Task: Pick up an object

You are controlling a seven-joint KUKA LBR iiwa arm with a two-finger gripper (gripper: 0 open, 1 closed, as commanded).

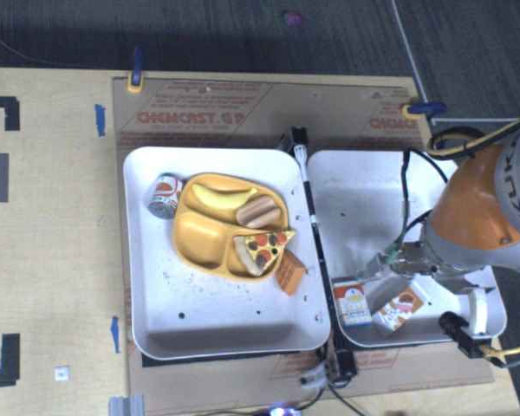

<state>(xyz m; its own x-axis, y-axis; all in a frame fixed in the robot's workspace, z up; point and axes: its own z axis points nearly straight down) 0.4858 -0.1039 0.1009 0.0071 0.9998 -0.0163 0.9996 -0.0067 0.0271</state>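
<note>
Small cartons are lying in the right bin [364,176] — one with a red top [353,305] at the near left corner, another [398,310] tilted just beside it. Gripper [390,263] is hovering over this pair, and whether it is gripping anything cannot be told. Left bin [217,323] is holding a yellow divided tray [204,232] of toy food, with a can [164,195] touching its far left edge.

Bright, even light is seen from above; the shallow white plastic bins [156,319] are lit softly, slightly blurred.
</note>
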